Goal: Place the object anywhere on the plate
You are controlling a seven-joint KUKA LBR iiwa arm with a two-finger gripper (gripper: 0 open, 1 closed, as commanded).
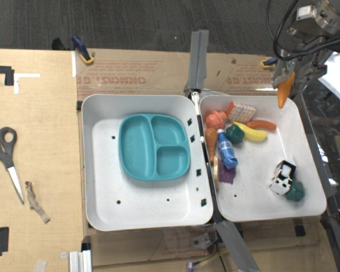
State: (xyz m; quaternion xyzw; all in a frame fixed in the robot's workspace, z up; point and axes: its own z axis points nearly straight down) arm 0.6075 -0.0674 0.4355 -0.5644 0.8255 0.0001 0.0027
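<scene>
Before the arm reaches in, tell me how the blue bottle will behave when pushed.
The blue bottle lies on its side, so it will probably roll. It looks like light plastic, likely slippery. The toys crowding it may shift along with it.

plate (154,147): teal
bins (96,169): white
carrot (283,89): orange
banana (250,132): yellow
bottle (226,152): blue with a white cap
toy cow (283,177): black and white patches
lump beside the cow (295,192): dark green
scissors (5,157): grey handles, silver blades
bench (31,152): pale wood
clamps (82,50): blue with yellow tips
</scene>
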